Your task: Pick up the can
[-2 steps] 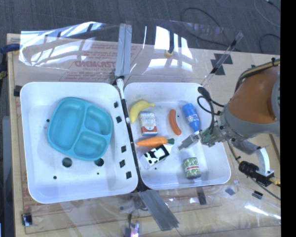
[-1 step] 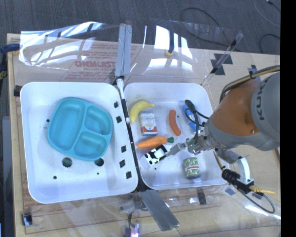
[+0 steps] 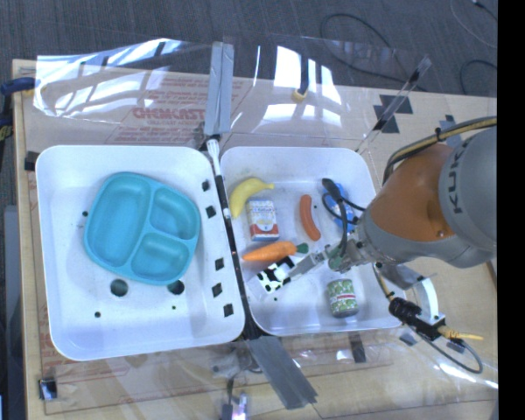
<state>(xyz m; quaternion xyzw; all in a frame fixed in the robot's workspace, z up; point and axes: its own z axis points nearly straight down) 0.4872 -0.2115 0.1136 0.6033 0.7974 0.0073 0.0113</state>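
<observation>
Sitting on bench (image 3: pixel 96 103) w/ clear sheeting: two white bins (image 3: pixel 61 234).

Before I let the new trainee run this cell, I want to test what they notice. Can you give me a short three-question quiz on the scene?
1. True or false: the blue divided plate lies in the same bin as the can.
2. Which item lies nearest the top of the right bin? A) the carrot B) the banana C) the can
3. Fill in: the small red-and-white carton lies between the banana and the ____.

Key:
1. False. The plate is in the left bin; the can is in the right bin.
2. B.
3. Carrot.
</observation>
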